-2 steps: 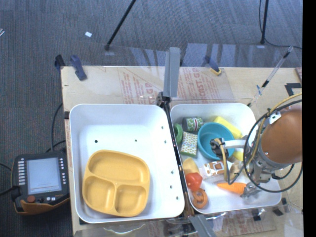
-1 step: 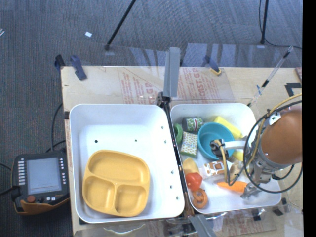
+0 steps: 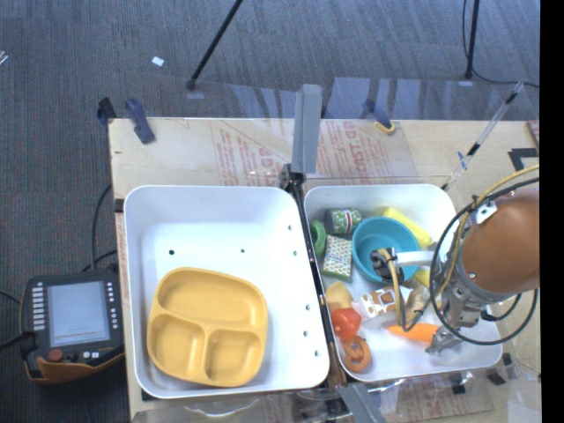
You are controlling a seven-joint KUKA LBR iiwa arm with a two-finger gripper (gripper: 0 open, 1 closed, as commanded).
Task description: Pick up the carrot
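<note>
The carrot (image 3: 414, 330), small and orange, lies flat near the front of the right bin (image 3: 441, 199), pointing left. My gripper (image 3: 443, 339) hangs at the carrot's right end, under the grey wrist and the orange band (image 3: 502, 243). It is close to or touching that end, and the wrist hides the contact. The carrot still rests on the bin floor.
Packed around the carrot are a blue bowl (image 3: 385, 247), a green can (image 3: 342, 220), a yellow item (image 3: 407, 223), a patterned green box (image 3: 337, 256), a white-and-orange carton (image 3: 379, 302), a red tomato (image 3: 346, 322) and a brown ring (image 3: 357, 353). The left bin (image 3: 211, 210) holds a yellow divided plate (image 3: 209, 326).
</note>
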